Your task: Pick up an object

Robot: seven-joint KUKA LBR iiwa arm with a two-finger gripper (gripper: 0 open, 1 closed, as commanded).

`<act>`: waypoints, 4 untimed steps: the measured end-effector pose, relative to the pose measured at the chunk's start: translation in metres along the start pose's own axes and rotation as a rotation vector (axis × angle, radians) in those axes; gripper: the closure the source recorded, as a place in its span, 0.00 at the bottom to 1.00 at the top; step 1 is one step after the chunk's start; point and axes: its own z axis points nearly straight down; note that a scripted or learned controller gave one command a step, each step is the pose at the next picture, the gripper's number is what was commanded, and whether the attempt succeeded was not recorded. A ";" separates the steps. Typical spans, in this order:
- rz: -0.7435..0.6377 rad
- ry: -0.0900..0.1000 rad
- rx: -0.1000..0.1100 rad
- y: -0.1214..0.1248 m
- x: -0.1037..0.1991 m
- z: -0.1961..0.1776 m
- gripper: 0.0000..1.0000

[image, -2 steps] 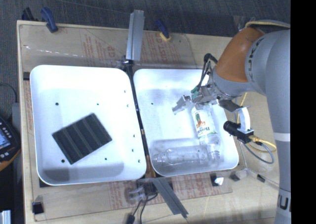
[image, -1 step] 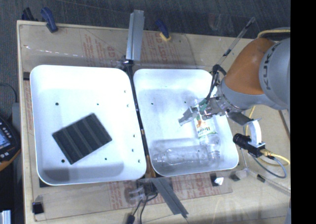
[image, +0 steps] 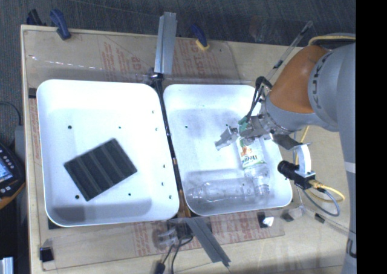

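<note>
Bottles, two of them, lying in the right bin [image: 181,106]: a small labelled bottle [image: 252,158] just under the gripper [image: 237,135], and a clear plastic bottle [image: 227,191] resting along the bin's near wall. Small labelled bottle lying with its long axis running roughly from far to near, tilted a little, cap end seemingly toward the clear plastic bottle and touching or nearly touching it. Clear plastic bottle lying crosswise, long axis left to right, at about a right angle to the other.

Reaching in from the right, orange-banded arm [image: 302,85] bending down over the right bin. Gripper hovering at the far end of the small labelled bottle, slightly left of it; whether the claw is spread or clenched, impossible to tell here. Nothing visibly sitting between the claw's tips.

Judging the small labelled bottle the likelier target, being nearest. Needing, probably, a short shift toward the near right, with the claw closing across the bottle's narrow width, not along its length.

Dark ribbed pad [image: 100,168] lying in the left bin [image: 48,94], well apart.
</note>
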 end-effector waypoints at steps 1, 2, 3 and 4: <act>0.000 0.000 0.000 0.000 0.000 0.000 0.00; 0.000 0.000 0.000 0.000 0.000 0.000 0.00; 0.000 0.000 0.000 0.000 0.000 0.000 0.00; 0.000 0.000 0.000 0.000 0.000 0.000 0.00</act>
